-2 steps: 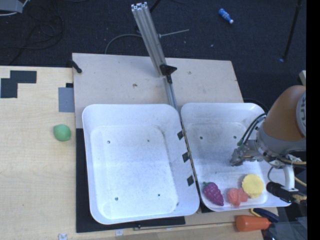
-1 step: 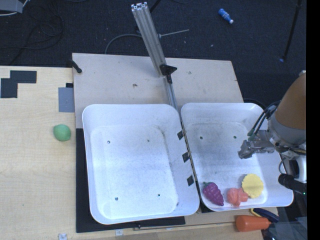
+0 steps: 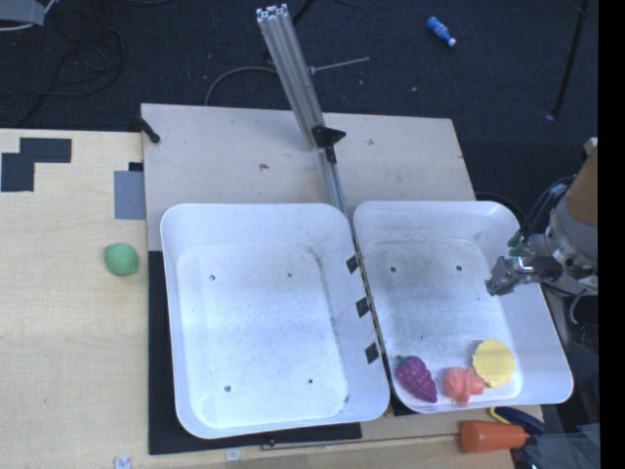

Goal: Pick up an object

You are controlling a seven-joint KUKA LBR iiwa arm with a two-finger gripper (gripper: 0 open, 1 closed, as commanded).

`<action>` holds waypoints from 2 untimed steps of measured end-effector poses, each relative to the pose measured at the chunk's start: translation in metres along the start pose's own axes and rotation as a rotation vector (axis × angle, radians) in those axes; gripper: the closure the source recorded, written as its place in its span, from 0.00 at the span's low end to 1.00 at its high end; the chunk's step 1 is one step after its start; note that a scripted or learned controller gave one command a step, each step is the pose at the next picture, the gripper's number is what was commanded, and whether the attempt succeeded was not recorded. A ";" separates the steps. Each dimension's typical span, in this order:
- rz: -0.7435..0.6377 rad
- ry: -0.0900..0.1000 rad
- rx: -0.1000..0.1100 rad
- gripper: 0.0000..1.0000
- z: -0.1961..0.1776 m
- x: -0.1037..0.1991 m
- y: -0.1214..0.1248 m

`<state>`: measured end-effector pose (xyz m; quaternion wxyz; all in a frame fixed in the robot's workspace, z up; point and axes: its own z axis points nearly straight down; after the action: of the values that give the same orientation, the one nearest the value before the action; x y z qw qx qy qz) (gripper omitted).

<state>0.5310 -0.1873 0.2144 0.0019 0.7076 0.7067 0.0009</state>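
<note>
Where the right bin (image 3: 444, 225) is taken as landmark:
Gripper (image 3: 504, 279): seen over its right rim; whether the fingers are spread cannot be told.
Purple grapes (image 3: 417, 378): lying in its near corner.
Pink toy (image 3: 462, 383): beside the grapes.
Yellow toy (image 3: 494, 362): touching the pink toy.
Left bin (image 3: 186, 228): set alongside.

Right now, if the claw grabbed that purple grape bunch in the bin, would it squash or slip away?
The purple grape bunch looks like moulded toy fruit, so probably stiff and light rather than squashy. Its bumpy, tapered shape could let it twist between fingers. It lies near the right bin's wall, which may crowd a grasp.
</note>
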 end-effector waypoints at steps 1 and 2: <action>0.000 0.000 0.000 1.00 -0.048 -0.009 -0.004; -0.004 0.002 0.006 1.00 -0.034 0.040 -0.007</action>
<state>0.5236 -0.1476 0.2482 -0.0009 0.7061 0.7082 -0.0002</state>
